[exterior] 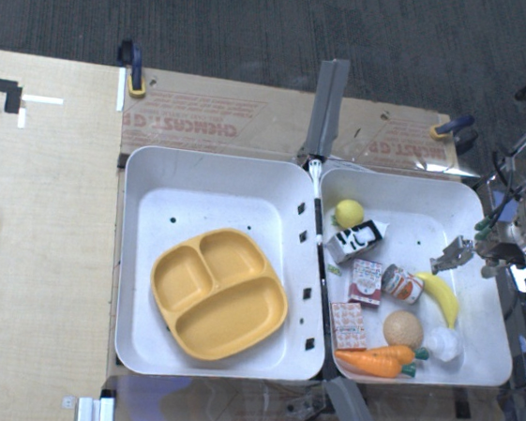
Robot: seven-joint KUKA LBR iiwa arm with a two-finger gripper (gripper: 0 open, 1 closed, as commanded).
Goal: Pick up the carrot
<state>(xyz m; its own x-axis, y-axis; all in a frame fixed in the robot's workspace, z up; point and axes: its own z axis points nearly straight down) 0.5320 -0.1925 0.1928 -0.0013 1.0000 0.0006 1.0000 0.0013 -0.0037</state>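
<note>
Tapered orange carrot [376, 360] at front rim, beside round tan ball [403, 326]

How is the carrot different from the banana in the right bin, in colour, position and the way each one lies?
The carrot is orange with a green end; the banana is yellow. The carrot lies along the right bin's near wall, almost level across the view; the banana lies further up and to the right, slanting and curved. The carrot is straight and tapers leftward. Both are long items, and both lie loose in the bin.
</note>
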